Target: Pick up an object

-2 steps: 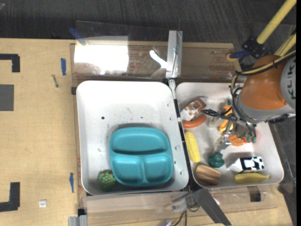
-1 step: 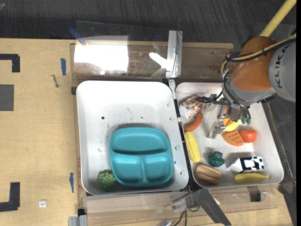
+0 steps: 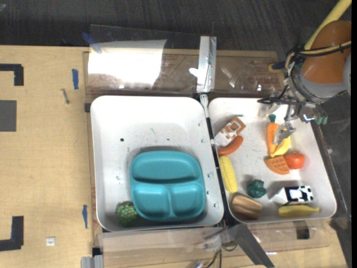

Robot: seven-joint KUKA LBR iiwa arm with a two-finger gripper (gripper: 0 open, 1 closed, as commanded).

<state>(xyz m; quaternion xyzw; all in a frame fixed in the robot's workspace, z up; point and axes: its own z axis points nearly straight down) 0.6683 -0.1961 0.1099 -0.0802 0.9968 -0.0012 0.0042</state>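
Observation:
The right bin point(image 3: 326, 166) holds several toy foods. An orange carrot point(image 3: 271, 134) lies upright next to a yellow piece point(image 3: 281, 147), with a red tomato point(image 3: 295, 161) and an orange wedge point(image 3: 277, 165) just below. My gripper point(image 3: 287, 129) hangs from the grey arm with its orange band point(image 3: 328, 57) at the upper right. It sits right over the top of the yellow piece, beside the carrot. Nothing is visibly lifted off the bin floor.
Also in the right bin are a corn cob point(image 3: 227, 173), a sausage point(image 3: 230, 146), a small box point(image 3: 231, 128), a brown lump point(image 3: 246, 205), a green toy point(image 3: 257, 189), a black-and-white toy point(image 3: 299, 194) and a banana point(image 3: 298, 209). The left bin point(image 3: 106, 127) holds a teal divided plate point(image 3: 166, 184) and a green ball point(image 3: 126, 212).

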